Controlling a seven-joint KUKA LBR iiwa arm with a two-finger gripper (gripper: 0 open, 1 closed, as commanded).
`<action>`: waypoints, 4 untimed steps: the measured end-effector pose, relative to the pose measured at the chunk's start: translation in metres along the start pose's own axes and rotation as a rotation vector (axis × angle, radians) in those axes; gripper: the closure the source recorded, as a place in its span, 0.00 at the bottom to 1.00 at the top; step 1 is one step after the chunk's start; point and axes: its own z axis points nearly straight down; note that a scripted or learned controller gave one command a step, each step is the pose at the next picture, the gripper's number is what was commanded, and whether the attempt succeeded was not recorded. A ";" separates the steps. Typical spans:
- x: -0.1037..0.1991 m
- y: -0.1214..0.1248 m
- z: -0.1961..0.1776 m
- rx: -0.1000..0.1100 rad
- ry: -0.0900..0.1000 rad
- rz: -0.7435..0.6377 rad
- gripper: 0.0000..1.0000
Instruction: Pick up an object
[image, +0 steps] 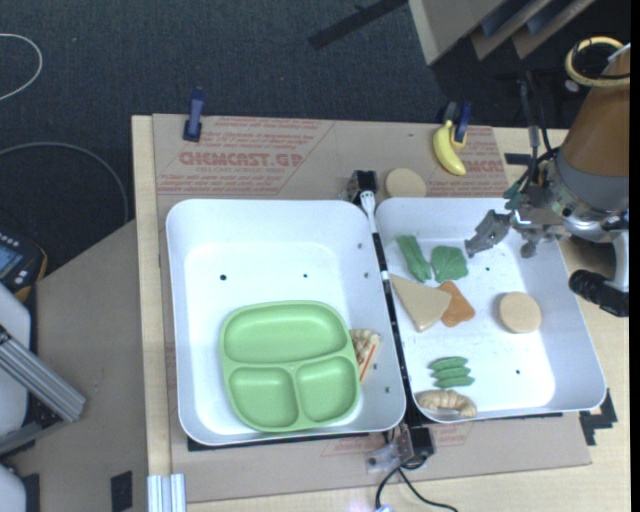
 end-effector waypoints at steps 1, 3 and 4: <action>0.044 -0.010 0.140 -0.004 0.003 -0.001 0.00; 0.093 -0.095 0.031 0.001 0.003 -0.003 1.00; 0.172 -0.105 0.037 0.004 0.004 -0.009 1.00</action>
